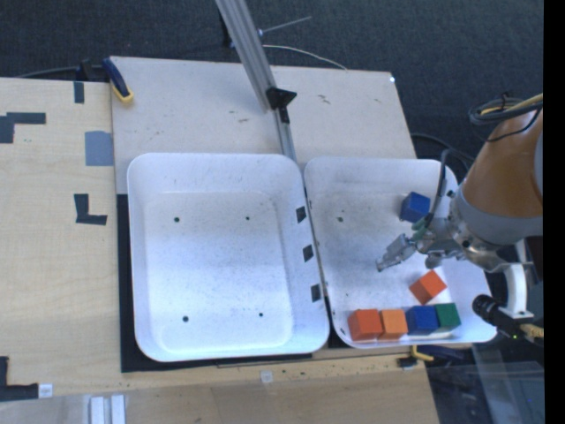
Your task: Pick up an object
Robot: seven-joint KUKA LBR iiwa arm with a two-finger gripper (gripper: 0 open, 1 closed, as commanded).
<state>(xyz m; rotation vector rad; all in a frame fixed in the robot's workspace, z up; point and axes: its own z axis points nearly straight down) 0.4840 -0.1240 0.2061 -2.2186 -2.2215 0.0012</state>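
In the right bin point(353, 193) lie several small blocks. A blue block point(415, 207) sits near the bin's right wall. An orange block point(428, 286) lies tilted lower down. Along the front wall stand an orange block point(365, 324), a lighter orange one point(393, 322), a blue one point(423, 319) and a green one point(448, 315) in a row. My gripper point(399, 253) reaches in from the right, between the blue block and the tilted orange block, its fingers open and pointing left with nothing between them.
The left bin point(212, 254) stands beside the right one, with black clips on the shared wall. A metal rail point(252, 47) slants down from the top to the bins' back edge. A blue-and-yellow tool point(117, 80) lies at the bench's far left.
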